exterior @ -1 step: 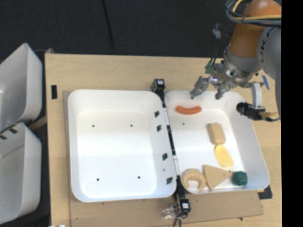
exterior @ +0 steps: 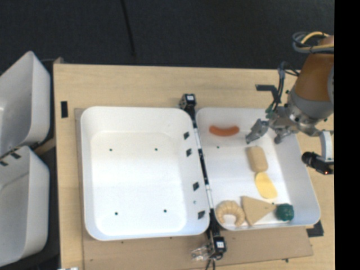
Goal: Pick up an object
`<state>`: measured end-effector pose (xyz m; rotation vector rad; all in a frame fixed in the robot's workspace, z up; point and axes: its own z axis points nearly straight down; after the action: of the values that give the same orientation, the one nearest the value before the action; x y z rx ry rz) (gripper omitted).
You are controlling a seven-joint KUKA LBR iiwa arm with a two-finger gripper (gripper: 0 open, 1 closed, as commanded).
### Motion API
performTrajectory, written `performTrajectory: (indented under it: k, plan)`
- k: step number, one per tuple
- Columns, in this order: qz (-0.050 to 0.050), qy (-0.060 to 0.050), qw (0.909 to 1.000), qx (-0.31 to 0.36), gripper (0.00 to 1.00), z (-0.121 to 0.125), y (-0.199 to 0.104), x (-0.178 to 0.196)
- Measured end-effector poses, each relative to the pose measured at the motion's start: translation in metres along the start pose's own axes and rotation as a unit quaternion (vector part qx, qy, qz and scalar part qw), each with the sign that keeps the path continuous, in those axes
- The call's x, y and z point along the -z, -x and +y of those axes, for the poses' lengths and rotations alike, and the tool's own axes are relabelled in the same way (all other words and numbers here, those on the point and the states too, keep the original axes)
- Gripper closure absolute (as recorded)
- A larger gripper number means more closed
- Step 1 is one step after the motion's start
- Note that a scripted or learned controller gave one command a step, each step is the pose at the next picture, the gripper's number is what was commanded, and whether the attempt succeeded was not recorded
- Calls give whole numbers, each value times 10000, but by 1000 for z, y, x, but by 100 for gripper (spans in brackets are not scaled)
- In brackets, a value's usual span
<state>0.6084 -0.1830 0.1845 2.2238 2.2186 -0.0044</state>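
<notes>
Across the left half of the bench sits the left bin (exterior: 138, 170), white, with small dark dots on its floor. Right of centre, the right bin (exterior: 236, 118) holds six items: sausage (exterior: 224, 130) at its upper left; croissant (exterior: 230, 212) at the lower left corner; tan wedge (exterior: 256, 209) just beside it; beige roll (exterior: 257, 158) mid-bin; yellow piece (exterior: 266, 185) directly below the roll; green ball (exterior: 284, 211) at lower right. Gripper (exterior: 269, 130) at upper right of the bin, above the roll, fingers spread apart, nothing between them.
</notes>
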Motion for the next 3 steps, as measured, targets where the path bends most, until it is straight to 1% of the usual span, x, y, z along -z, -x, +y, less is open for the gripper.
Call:
performTrajectory:
  k: [1,2,3]
  plan:
    - [7,-7,10000,-1,0,-74,46,-60]
    - [4,5,10000,6,0,-110,46,-70]
    - [-2,35,10000,-23,100,-107,47,-59]
